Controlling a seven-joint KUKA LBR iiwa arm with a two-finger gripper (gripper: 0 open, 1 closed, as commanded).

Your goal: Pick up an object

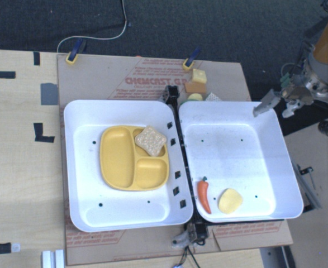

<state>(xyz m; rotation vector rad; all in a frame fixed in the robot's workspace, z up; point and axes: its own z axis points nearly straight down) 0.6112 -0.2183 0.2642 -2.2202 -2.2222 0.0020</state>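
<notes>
I had the gripper [276,104] parked over the right bin's [275,149] far right corner, fingers spread wide, nothing between them. The nearest targets — a carrot [203,196] and a yellow lump [229,201] — lay toward the bin's near edge, left of the gripper and well apart from it. The carrot's long axis ran roughly near-to-far, just beside the divider wall. The bin floor between was bare. A tray [122,161] with a cracker [151,140] sat in the left bin [82,166].
</notes>
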